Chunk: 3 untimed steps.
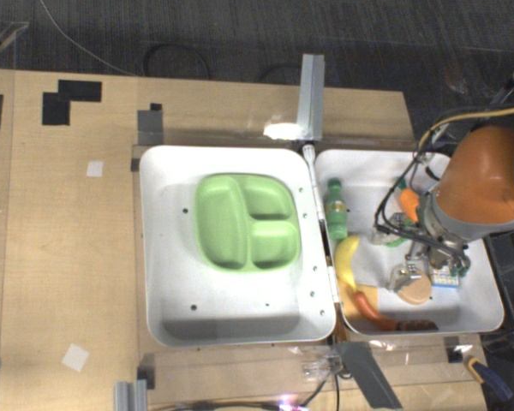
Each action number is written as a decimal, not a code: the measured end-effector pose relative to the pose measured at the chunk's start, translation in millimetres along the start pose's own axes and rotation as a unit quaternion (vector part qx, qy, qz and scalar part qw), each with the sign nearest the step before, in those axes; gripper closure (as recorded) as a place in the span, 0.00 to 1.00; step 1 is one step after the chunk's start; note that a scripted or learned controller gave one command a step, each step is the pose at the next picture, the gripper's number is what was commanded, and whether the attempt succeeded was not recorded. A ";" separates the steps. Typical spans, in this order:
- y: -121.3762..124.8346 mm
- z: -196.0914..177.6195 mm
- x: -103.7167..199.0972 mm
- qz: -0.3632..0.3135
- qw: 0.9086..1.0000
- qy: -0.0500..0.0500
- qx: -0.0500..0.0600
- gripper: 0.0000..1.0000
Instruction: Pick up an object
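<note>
Tool (pixel 409 274) low in right bin (pixel 484 311), right above tan round piece (pixel 415 292); finger spread and any grip impossible to tell, wrist and cables in the way. Arm (pixel 480 182) with orange band reaching in from right.

Just left of tool: banana (pixel 347 259), curved, likely light plastic toy, stiff, smooth, a bit slippery; best taken across the middle of the curve. Below it: orange-red carrot-like piece (pixel 368 305), slim, probably rolls; best pinched across its width. Tan round piece probably light and rigid, edge grip. Green bottle (pixel 335 212) lying along left wall, round and slick; best gripped across the body. Small orange bit (pixel 409 200) by the cables, unclear what.

Count: 1 banana, 1 bottle, 1 carrot-like piece, 1 tan piece, 1 orange bit.

Left bin (pixel 167 229): 1 green divided tray (pixel 244 221). 2 bins on desk (pixel 60 255).
</note>
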State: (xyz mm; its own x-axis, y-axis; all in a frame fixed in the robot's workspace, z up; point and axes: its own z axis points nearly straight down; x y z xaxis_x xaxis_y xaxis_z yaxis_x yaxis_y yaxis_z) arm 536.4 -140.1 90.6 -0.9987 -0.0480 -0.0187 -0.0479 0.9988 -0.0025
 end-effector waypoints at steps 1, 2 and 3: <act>24.0 2.2 -62.4 -0.020 1.000 0.001 -0.001 0.00; 34.0 0.8 -30.7 0.042 0.999 0.001 0.000 0.00; -27.2 -48.2 -16.6 0.168 0.986 0.004 0.001 0.00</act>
State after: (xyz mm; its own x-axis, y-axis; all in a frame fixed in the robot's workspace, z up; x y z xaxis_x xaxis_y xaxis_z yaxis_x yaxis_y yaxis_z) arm 553.3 -166.4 139.2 -0.9580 0.2866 -0.0119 0.2866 0.9581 0.0004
